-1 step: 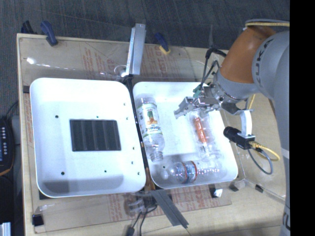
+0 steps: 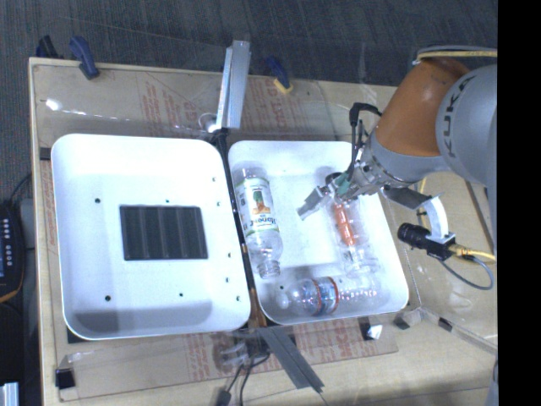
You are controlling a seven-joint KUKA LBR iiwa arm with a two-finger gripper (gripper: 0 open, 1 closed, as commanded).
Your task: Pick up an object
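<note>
Nearest, a clear bottle [image 2: 319, 296] lies along the right bin's [image 2: 287, 163] near wall; gripper [image 2: 325, 196], fingers spread and holding nothing, hovers over the orange-labelled bottle [image 2: 348, 231] at right: approach step, next descend and close.

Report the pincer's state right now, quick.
Pincer: over the right white bin, just above the clear plastic bottle with the orange label; open or shut cannot be told.

Two white bins [image 2: 135, 159]; clear bottle [image 2: 256, 218] with green-orange label left of the end effector [image 2: 331, 191]; orange-labelled bottle [image 2: 349, 231] below it.
</note>
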